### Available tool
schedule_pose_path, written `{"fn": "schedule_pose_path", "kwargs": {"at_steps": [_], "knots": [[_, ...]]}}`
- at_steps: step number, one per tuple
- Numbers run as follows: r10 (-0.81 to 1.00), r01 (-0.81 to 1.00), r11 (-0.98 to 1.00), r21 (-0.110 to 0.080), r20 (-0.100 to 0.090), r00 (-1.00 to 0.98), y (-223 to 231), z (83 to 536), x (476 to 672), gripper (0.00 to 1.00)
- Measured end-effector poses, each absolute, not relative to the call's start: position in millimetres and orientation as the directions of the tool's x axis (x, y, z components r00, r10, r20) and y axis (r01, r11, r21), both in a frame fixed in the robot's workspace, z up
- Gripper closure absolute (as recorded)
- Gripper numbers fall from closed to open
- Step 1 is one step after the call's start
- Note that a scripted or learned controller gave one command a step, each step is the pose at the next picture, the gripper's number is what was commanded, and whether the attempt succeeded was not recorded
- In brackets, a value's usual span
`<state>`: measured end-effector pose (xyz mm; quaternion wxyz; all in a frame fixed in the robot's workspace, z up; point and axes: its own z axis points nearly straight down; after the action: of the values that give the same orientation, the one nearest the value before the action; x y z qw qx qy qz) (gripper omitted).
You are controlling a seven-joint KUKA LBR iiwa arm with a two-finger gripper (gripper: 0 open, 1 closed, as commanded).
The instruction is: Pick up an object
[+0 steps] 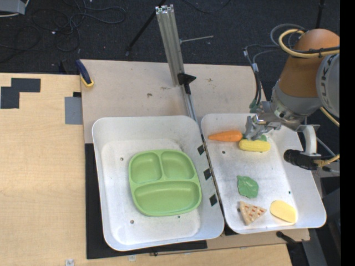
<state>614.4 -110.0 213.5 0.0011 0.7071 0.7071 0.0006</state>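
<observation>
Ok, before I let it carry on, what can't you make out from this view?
- Gripper: fingers too small and cluttered to judge, right over the corn.
- Corn: top edge hidden by the gripper, so contact is unclear.
- Arm: cut off by the right edge.
- Green lump: too small to identify.

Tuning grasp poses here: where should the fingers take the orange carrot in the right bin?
Grip the carrot across its thicker middle, coming from above. It lies flat, long axis left-right, so close across the narrow width. The yellow corn sits close by its right end.
</observation>
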Motion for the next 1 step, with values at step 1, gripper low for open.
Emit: {"fn": "schedule_pose_path", "kwargs": {"at_steps": [1], "knots": [[1.000, 1.000, 0.001, 0.002, -0.001, -0.001, -112.7, 256.3, 617.9, 1.00]]}}
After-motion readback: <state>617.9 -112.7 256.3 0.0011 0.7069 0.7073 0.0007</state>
